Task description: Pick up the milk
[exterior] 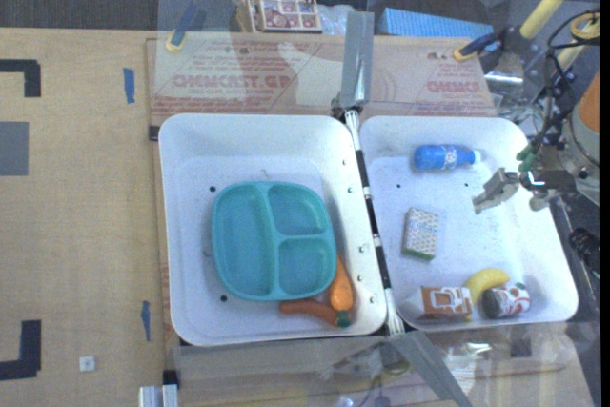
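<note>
The milk looks like the small brown and white carton (445, 302) lying on its side at the front of the right bin (381, 169). Beside it on the right lie a yellow banana (488, 280) and a small can (506, 300). My gripper (496, 191) hangs over the right half of that bin, reaching in from the right edge. It is well behind the carton and a little to the right of it, with nothing seen in it. A blue bottle (444, 156) with a white cap lies behind and to the left of the gripper.
A small greenish box (420, 234) sits mid-bin, left of the gripper. The left bin (181, 234) holds a teal divided plate (274, 240) with a carrot (313, 310) and an orange piece (341, 291) at its front right. Cables and clamps crowd the right side.
</note>
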Motion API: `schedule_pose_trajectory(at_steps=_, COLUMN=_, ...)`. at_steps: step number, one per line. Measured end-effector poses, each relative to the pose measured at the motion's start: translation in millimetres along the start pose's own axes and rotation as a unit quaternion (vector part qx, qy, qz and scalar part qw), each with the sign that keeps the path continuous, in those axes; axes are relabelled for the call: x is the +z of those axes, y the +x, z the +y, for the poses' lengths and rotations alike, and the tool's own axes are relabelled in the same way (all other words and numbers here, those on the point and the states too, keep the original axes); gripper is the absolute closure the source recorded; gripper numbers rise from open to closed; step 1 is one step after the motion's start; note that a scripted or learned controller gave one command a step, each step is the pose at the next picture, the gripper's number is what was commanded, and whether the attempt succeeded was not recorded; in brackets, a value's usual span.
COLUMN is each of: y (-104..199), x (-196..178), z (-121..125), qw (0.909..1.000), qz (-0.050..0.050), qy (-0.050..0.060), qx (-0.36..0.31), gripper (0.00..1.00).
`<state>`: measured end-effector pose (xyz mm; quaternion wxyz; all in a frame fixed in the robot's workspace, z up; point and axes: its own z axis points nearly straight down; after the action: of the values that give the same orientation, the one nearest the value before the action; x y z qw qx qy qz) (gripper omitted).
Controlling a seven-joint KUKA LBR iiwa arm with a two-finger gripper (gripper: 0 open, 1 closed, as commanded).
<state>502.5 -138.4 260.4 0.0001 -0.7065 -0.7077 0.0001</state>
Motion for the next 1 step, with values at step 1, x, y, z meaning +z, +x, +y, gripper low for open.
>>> schedule_pose_trajectory(at_steps=1, y=-3.5, x=166.0, z=-22.1, qw=0.9813, qz=0.000, qy=0.000, qx=0.193, gripper=0.00)
